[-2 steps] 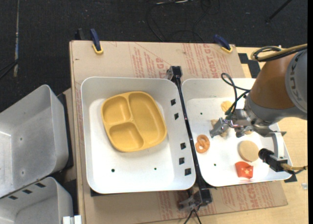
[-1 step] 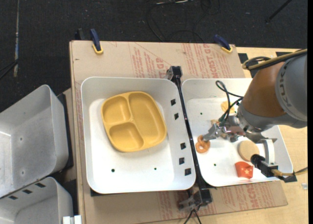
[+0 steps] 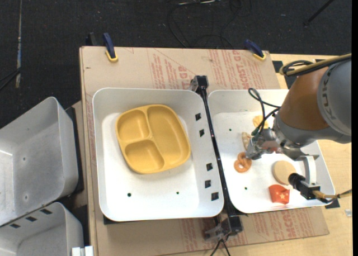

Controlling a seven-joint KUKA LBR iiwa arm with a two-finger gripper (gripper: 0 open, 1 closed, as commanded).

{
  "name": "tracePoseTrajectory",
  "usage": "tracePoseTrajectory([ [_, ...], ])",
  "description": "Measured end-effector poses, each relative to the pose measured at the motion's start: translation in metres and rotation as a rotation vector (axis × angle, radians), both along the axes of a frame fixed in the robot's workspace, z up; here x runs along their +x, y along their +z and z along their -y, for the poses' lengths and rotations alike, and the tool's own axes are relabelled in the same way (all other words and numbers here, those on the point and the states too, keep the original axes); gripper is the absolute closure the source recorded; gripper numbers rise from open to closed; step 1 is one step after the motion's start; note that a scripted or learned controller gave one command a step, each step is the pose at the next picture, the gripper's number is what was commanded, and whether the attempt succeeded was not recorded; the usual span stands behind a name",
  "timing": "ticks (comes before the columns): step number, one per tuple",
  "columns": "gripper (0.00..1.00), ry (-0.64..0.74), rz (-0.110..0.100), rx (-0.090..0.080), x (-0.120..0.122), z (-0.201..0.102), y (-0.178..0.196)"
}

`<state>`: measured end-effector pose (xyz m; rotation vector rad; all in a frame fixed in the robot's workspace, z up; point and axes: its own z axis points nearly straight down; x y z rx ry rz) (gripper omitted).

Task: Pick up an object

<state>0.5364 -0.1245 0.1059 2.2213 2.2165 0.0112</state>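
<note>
The small red-orange plastic piece [image 3: 279,194] lies at the right bin's [image 3: 235,115] front. The gripper [image 3: 253,150] hangs just above an orange ring [image 3: 243,164]; its grip state cannot be told. A yellow divided plate [image 3: 152,138] fills the left bin [image 3: 106,154].

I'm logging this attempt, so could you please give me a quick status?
Gripper low in right bin, above orange ring. Nothing visibly held. Red piece and beige piece close by.
</note>
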Motion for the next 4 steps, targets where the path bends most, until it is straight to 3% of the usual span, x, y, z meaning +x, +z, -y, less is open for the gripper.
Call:
tracePoseTrajectory([
  [3, 1.0, 0.005, -0.002, -0.005, 0.0, 0.004, 0.132],
  [4, 1.0, 0.009, -0.009, -0.001, -0.003, -0.052, 0.122],
])
